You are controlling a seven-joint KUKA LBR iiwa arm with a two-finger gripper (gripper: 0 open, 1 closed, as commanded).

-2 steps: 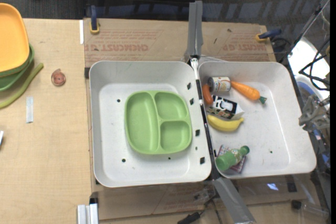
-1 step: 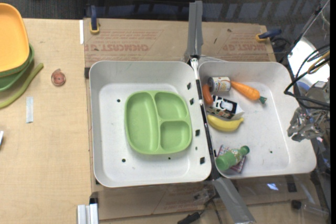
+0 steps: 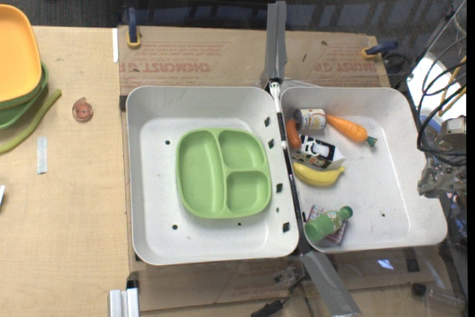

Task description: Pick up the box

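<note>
Box [image 3: 318, 151], a small black-and-white carton, lies in the right bin [image 3: 393, 159], close to that bin's left wall. It sits in a tight cluster: a small can [image 3: 310, 119] just above it, a carrot [image 3: 349, 128] up and to its right, a banana [image 3: 319, 174] touching or nearly touching its lower edge, and a slim orange item [image 3: 292, 134] at its left between it and the bin wall. Lower in the same bin a green bottle [image 3: 323, 223] rests on a purple packet [image 3: 338, 234], near the front rim and apart from the cluster.

The left bin [image 3: 148, 182] holds a green divided tray [image 3: 223, 173]. On the bench [image 3: 67, 197] at far left stands a stack of yellow and green plates [image 3: 16, 70].

The tool [image 3: 438, 178] seems to be the dark hardware at the right edge, just outside the right bin's right wall, though it is cut off and blurred among cables, so whether its fingers are spread or pressed together cannot be told. Nothing is seen held in it.

From there the box lies well apart to the camera view's left and slightly up, across the bare middle of the bin floor. Its long axis runs roughly left to right with a slight tilt. My judgement is that the crowding neighbours, the banana above all, will make a clean grasp awkward.
</note>
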